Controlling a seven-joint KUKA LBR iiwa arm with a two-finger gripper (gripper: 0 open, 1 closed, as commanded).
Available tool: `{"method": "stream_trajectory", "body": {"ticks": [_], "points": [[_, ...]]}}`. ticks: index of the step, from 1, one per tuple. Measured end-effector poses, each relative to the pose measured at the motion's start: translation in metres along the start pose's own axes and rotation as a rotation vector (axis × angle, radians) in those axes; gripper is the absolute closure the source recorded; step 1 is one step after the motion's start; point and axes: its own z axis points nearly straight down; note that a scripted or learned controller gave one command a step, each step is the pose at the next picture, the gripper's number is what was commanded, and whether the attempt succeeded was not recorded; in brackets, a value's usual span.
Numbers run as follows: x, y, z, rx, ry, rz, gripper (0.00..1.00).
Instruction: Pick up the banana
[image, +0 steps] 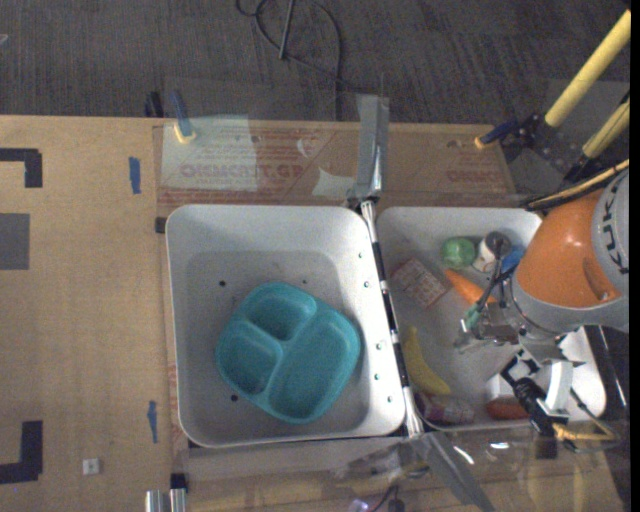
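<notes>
The yellow banana (425, 366) lies along the left wall of the right bin (440, 222), near its front corner. My gripper (480, 330) hangs over the middle of that bin, right of the banana and a little further back, below the arm's orange band (568, 266). Bare bin floor shows between the gripper and the banana, and the banana lies apart from it.
The right bin also holds a green ball (459, 250), an orange carrot (465, 287), a tan card (420, 283), a red piece (507, 409) and a dark item (446, 408) by the front wall. A teal divided plate (290, 350) sits in the left bin (200, 250).
</notes>
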Motion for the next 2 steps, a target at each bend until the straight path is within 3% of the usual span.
{"method": "stream_trajectory", "body": {"ticks": [1, 2], "points": [[-0.0123, 0.0005, -0.0494, 0.017, 0.003, 0.315, 1.0], [-0.0131, 0.0011, -0.059, 0.015, 0.003, 0.316, 1.0]]}}
